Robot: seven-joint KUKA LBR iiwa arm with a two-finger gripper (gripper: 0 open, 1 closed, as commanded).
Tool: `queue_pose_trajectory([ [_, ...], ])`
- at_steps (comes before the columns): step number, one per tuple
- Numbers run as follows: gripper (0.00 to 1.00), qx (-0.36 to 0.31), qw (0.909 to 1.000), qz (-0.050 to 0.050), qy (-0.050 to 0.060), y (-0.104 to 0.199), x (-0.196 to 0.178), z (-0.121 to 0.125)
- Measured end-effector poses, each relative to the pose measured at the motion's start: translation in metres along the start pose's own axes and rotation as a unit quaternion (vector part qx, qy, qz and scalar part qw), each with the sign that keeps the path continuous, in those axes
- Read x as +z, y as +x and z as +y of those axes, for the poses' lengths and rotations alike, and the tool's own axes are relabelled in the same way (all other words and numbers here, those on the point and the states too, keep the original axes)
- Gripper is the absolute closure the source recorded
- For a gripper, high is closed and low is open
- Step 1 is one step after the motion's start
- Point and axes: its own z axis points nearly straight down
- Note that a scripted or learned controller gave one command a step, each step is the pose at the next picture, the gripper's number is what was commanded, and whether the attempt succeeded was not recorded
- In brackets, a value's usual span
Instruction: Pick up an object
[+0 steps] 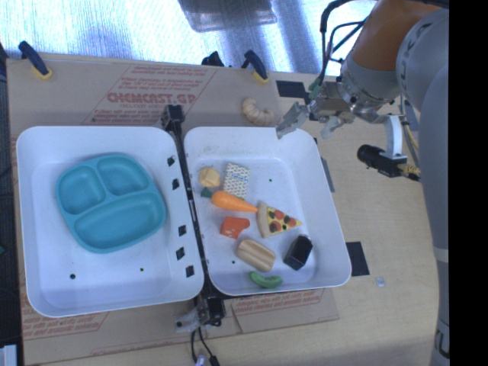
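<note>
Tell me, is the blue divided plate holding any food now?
Empty. The blue divided plate in the left bin shows bare compartments; the toy food lies in the right bin.

My gripper point(311, 124) hangs open and holds nothing above the right bin point(324, 204), over its rim at about one o'clock. In that bin lie a carrot point(232, 201), a pizza slice point(274, 220) at its four o'clock, a bread roll point(255, 254), a black block point(298, 252), a red piece point(234, 226) and a green one point(265, 280) (near the six o'clock wall). The left bin point(34, 204) carries a blue divided plate point(111, 202). A croissant point(258, 111) sits on the cardboard point(137, 90) at my nine o'clock.
</note>
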Motion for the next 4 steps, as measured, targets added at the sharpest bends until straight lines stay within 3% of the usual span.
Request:
queue_pose_trajectory([
  [1, 0.0, -0.002, 1.0, 0.001, 0.003, 0.043, 0.152, -0.018],
  [2, 0.0, 0.032, 0.9995, 0.001, 0.002, 0.08, 0.179, -0.019],
  [3, 1.0, 0.03, 0.9995, 0.001, 0.003, 0.079, 0.168, -0.018],
  [4, 1.0, -0.019, 0.9998, 0.0, -0.002, 0.1, 0.018, -0.036],
])
